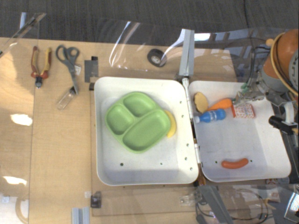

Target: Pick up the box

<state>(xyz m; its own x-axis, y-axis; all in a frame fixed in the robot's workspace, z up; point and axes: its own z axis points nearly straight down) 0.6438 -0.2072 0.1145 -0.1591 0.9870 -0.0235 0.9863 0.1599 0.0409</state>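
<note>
The box [244, 110] is small, white with red speckles, and lies in the right bin [261, 171] near its far edge. An orange carrot-like piece [221, 104] touches its left side. My gripper [248, 94] hangs at the far right of that bin, just above and behind the box. The grey arm with its orange band [281, 55] rises behind it. Nothing shows as lifted; the box rests on the bin floor.
Also in the right bin lie a blue bottle [210, 116], a tan rounded item [201, 101] and a red-orange sausage [235, 163]. The left bin [140, 171] holds a green divided plate [138, 121] over a yellow item [171, 126]. Scissors [70, 64] and pliers [39, 65] lie on the bench.
</note>
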